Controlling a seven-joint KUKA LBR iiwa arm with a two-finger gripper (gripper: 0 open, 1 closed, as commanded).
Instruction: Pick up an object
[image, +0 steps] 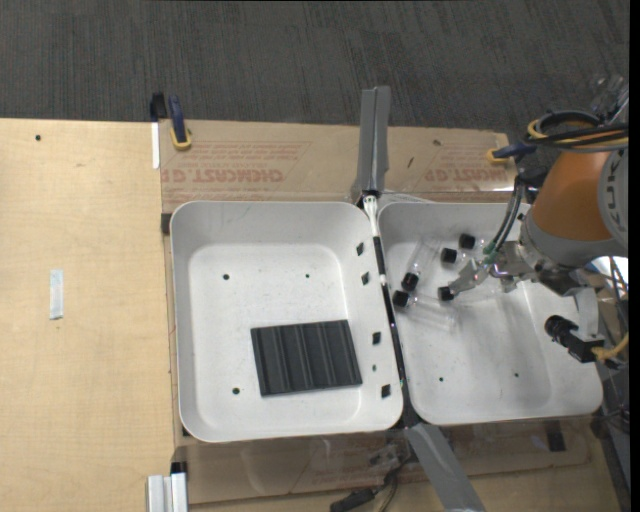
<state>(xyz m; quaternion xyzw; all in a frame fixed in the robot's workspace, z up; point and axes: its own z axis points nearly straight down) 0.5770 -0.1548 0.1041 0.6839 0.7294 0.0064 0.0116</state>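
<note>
while my jaws (462, 288) hover in the right white bin (500, 390), grip unclear, small black pieces (410, 282) lie just left.

arm (575, 200) cut off at right edge, gripper (462, 280) too small — finger state unclear, nearby small dark pieces (408, 288) unidentifiable

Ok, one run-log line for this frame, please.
arm: over right bin | gripper: low, grasp unclear | left bin: ribbed dark block
</note>
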